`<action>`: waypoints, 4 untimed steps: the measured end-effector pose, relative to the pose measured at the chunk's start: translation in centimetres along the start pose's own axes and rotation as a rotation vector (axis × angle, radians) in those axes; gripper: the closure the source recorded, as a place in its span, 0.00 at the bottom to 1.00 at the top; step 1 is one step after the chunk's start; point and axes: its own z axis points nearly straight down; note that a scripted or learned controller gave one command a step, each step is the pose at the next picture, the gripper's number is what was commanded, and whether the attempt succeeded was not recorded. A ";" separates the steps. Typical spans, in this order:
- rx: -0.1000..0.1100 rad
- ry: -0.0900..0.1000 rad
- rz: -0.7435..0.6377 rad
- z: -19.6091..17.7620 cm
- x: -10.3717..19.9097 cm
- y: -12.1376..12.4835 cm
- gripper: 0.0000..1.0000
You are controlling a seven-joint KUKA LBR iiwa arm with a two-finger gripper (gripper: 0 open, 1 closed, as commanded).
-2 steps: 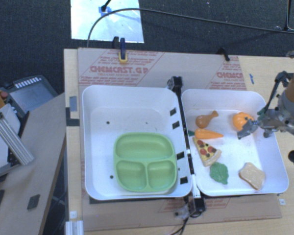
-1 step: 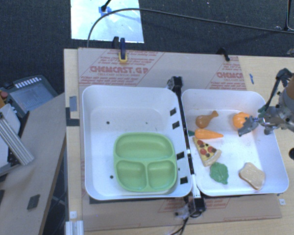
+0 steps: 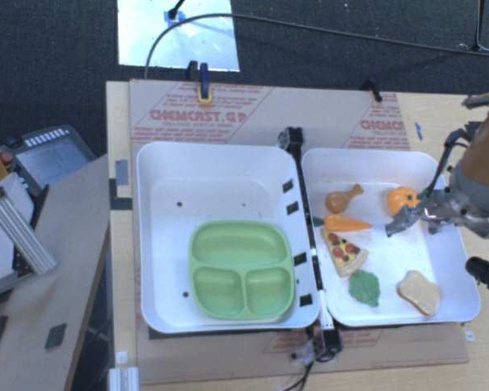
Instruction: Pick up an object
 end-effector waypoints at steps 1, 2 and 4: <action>0.002 0.000 0.001 5.8 -0.8 0.0 0.00; -0.001 0.000 0.001 7.6 -0.8 0.1 0.00; -0.007 -0.002 -0.003 0.3 -0.2 0.4 1.00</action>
